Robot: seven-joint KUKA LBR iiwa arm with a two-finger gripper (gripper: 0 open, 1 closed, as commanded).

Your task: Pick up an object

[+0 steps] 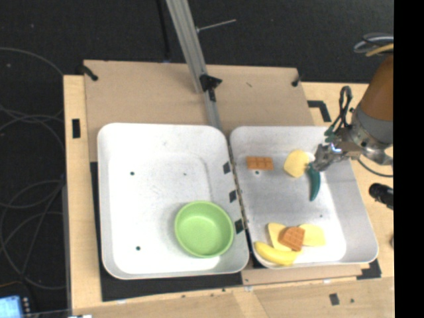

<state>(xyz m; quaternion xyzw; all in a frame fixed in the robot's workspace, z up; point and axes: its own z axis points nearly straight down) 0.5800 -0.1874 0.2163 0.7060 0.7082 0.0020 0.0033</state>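
My gripper point(320, 161) reaches in from the right over the right bin point(344, 207), near its upper right part. A slim teal object point(313, 184) hangs down from its fingertips, and the fingers look shut on the object's top end. A round yellow object point(297, 163) lies just left of the gripper, touching or nearly touching it. An orange waffle-like block point(259, 163) sits further left in the same bin.
A green bowl point(204, 228) stands in the left bin point(132, 158) at its lower right. A yellow banana point(273, 253), a brown-orange piece point(291, 238) and a yellow slab point(314, 236) crowd the right bin's front edge. A metal pole point(189, 38) rises behind the bins.
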